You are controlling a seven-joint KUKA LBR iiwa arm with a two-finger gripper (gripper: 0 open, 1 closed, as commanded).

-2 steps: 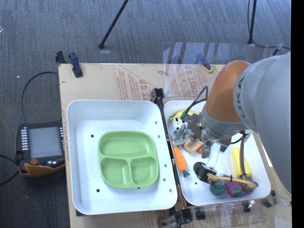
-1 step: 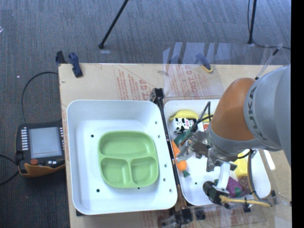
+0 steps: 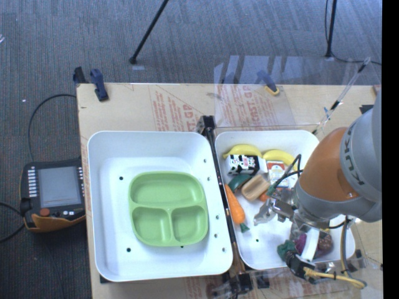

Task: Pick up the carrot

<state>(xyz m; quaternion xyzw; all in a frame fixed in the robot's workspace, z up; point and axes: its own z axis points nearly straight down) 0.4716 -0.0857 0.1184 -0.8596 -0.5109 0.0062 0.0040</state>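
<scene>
Carrot lies against the left wall of the right bin, at about nine o'clock within it, its green top pointing toward five o'clock. At one o'clock from it sit a tan block, a cow-patterned toy and two bananas. The end effector hovers just beside the carrot at three o'clock, gripping nothing; how wide it is open cannot be told. A green plate rests in the left bin.
</scene>
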